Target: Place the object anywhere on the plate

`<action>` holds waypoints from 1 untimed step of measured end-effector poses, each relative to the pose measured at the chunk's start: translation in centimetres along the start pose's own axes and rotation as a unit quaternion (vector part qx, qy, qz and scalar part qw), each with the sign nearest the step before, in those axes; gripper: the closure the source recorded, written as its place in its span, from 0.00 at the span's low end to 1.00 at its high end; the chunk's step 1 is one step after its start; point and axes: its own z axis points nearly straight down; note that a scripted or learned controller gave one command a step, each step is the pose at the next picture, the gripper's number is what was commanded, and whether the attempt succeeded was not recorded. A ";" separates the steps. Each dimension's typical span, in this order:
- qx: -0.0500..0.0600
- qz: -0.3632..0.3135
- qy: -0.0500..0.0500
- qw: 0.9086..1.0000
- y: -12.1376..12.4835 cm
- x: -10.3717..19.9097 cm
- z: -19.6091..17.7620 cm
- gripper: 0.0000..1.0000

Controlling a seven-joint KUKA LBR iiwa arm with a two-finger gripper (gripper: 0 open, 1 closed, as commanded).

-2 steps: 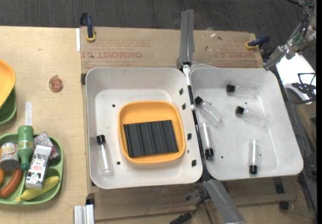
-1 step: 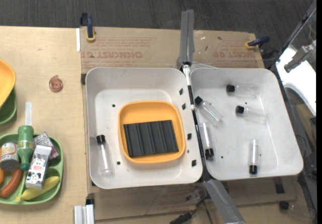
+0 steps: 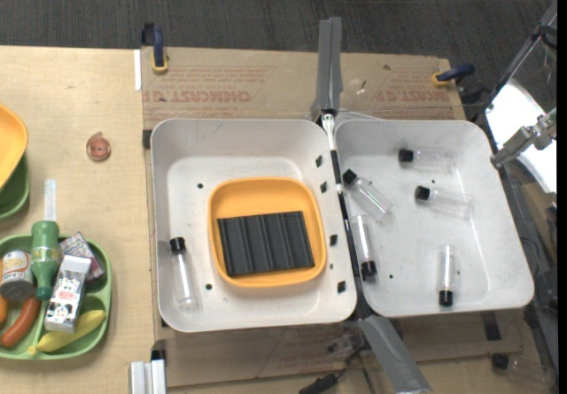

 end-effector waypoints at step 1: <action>0.000 -0.003 0.000 1.000 -4.4 2.3 2.1 0.00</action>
